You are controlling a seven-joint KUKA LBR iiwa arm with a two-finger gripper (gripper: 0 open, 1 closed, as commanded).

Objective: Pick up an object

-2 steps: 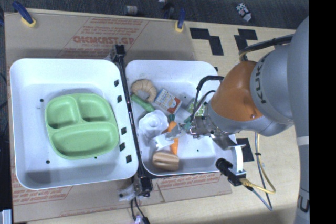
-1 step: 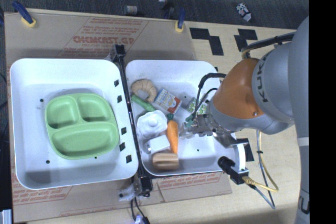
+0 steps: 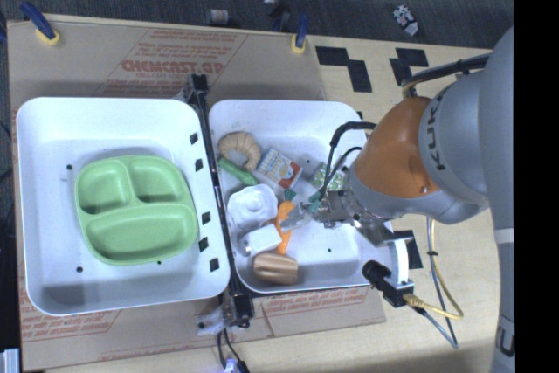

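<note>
You are looking at the grey KUKA arm with its orange band (image 3: 397, 162) reaching over the shallow white right-hand bin (image 3: 336, 120), its gripper (image 3: 325, 207) sitting among cluttered small objects (image 3: 262, 205), and you cannot tell the fingers' state.

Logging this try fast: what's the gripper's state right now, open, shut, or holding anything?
Gripper: low in the right bin among the clutter; open or shut cannot be told, and no held object can be made out.

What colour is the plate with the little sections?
Light green; the divided plate shows best in the camera view.
</note>
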